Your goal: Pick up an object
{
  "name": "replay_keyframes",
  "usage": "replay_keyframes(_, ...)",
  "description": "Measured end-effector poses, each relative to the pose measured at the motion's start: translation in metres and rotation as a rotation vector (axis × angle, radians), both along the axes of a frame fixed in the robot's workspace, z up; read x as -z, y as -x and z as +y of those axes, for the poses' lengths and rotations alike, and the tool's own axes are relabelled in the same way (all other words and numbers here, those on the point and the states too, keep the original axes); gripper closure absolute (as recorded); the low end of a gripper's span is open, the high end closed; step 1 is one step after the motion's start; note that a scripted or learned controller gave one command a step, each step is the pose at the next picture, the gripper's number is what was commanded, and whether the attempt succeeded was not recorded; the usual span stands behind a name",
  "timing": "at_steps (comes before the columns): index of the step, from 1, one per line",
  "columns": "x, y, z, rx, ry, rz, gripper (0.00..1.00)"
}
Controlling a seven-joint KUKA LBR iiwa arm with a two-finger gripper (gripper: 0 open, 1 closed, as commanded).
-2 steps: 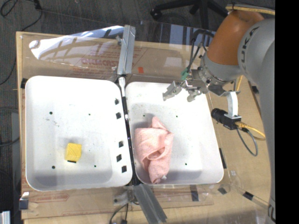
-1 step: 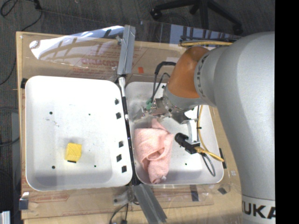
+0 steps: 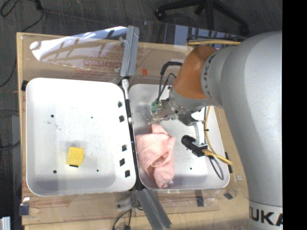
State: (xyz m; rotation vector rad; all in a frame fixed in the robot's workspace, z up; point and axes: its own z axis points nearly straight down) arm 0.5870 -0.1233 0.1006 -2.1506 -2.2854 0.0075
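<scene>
A crumpled pink cloth (image 3: 156, 158) lies in the right bin (image 3: 211, 176), against its left wall and reaching toward the front. My gripper (image 3: 158, 120) hangs low over the cloth's upper end, under the grey arm with its orange band. A small yellow block (image 3: 75, 156) rests in the left bin (image 3: 48, 95), toward its front.
A metal divider rail (image 3: 128, 56) runs between the bins at the back. A black connector with yellow cable (image 3: 196, 146) hangs beside the arm over the right bin. The arm's bulk covers the right side of the right bin.
</scene>
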Motion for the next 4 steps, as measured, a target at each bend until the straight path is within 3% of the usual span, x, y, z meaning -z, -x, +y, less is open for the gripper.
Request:
replay_keyframes(1, 0.008, 0.002, -0.035, 0.186, 0.001, -0.005, 1.0)
replay_keyframes(2, 0.008, -0.059, -0.055, -0.057, -0.001, -0.005, 1.0)
replay_keyframes(3, 0.008, -0.071, -0.084, -0.047, -0.003, -0.002, 1.0)
replay_keyframes(4, 0.01, -0.069, -0.081, -0.049, -0.012, 0.008, 0.0)
